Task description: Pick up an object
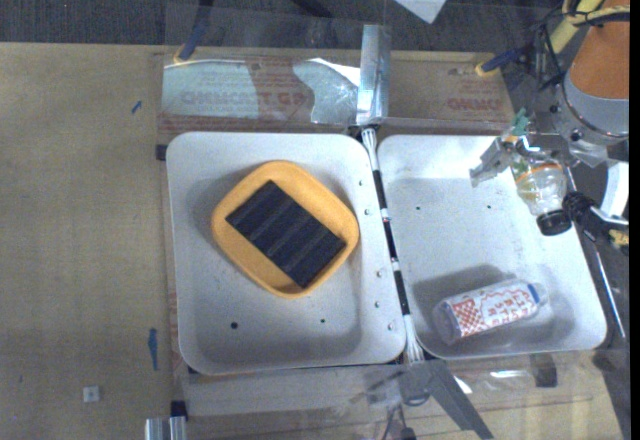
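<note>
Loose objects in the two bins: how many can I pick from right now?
2. A yellow scrubber with a dark ribbed top lies mid left bin; a red-and-white patterned bottle lies on its side near the right bin's front edge.

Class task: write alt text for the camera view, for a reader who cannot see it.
Seen from above, a robot gripper hangs over the right bin, where a red-patterned white bottle lies on its side. The left bin holds a yellow sponge, dark side up.

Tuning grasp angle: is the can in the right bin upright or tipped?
Tipped. The can lies on its side on the floor of the right bin, near the front, its long axis across the bin.
</note>
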Motion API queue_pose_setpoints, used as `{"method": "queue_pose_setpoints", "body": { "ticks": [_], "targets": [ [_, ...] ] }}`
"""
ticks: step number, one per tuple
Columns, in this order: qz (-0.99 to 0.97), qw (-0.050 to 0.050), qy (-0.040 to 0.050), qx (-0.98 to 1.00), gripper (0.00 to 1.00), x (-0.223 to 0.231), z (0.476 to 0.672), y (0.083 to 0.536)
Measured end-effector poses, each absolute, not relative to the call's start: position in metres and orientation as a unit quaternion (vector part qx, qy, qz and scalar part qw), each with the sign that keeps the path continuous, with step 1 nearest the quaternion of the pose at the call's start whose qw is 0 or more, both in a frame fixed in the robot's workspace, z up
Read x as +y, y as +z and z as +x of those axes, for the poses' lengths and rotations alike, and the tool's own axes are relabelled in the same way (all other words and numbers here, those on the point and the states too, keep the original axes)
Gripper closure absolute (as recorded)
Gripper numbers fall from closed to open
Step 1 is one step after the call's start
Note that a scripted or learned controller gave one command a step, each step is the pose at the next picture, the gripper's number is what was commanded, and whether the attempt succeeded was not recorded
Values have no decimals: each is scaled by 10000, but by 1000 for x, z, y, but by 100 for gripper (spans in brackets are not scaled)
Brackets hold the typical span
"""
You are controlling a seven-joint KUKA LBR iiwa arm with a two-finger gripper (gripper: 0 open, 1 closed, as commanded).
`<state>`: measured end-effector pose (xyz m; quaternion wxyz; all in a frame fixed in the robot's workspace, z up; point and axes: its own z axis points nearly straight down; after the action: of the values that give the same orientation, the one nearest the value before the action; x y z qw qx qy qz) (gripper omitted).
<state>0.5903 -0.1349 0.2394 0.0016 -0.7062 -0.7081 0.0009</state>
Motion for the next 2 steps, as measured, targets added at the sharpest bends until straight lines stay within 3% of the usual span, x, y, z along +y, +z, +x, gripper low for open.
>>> {"method": "queue_pose_setpoints", "body": {
  "ticks": [1,2],
  "targets": [
    [-6183,8,2,-7859,0,-121,547,106],
    [-5698,-20,-21,-8217,0,-132,578,88]
  ]
}}
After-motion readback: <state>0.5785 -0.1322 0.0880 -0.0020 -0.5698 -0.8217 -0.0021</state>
